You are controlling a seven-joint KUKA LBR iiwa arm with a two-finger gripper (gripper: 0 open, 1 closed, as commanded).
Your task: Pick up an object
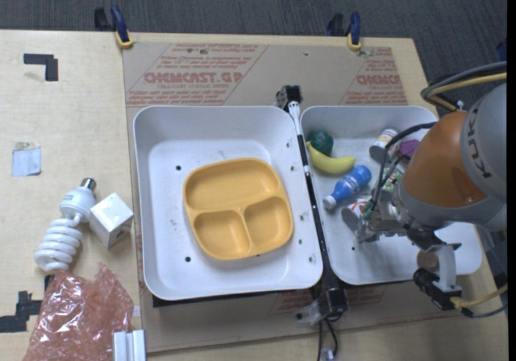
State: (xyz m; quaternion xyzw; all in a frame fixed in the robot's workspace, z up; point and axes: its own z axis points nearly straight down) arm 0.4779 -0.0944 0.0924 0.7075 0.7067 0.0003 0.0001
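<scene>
Where bent low over the right bin: grey arm, orange band uppermost. Gripper down by bin floor, just below blue bottle; jaw spread impossible to tell, nothing seen held. Above bottle: banana, green object. Further items half hidden behind arm.

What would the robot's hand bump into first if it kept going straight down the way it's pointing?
Probably the white floor of the right bin. The hand points down at a bare patch just below the blue bottle. The bottle lies close beside it, so a brush is possible; depth is hard to judge from above.
</scene>
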